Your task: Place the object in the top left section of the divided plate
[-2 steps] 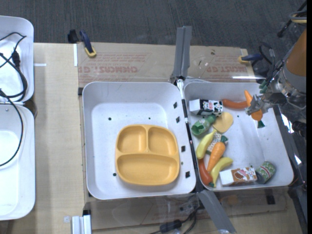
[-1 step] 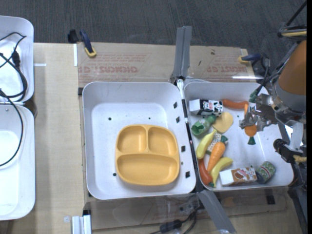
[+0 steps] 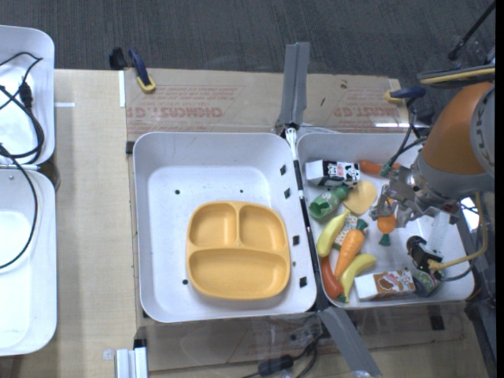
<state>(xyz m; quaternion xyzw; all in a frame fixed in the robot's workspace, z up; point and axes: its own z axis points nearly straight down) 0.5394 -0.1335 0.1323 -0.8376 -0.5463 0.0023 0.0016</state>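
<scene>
Arm [image 3: 461,144] bends in from right edge, gripper [image 3: 387,211] low over right bin [image 3: 465,290]; finger state unclear; divided plate [image 3: 237,251] centre-left.

Robotics lab / test cell, not a home. Setting indicated by: flat brown cardboard sheet w/ reversed red print [image 3: 189,101] laid as bench cover; two shallow white plastic bins [image 3: 150,211] set side by side on it, separated by a grey metal divider bar [image 3: 296,77]. Grey industrial arm w/ orange band [image 3: 465,132] is seen over the right bin. Toy plastic food items [image 3: 346,250] are heaped there as test props; a yellow divided plastic plate [image 3: 238,250] is placed in the left bin. Blue-handled clamps [image 3: 140,69] are fixed at the bench's far edge. Loose black cables [image 3: 20,116] are draped over white trays at left. Dark grey carpet floor [image 3: 236,14] is visible beyond.
</scene>
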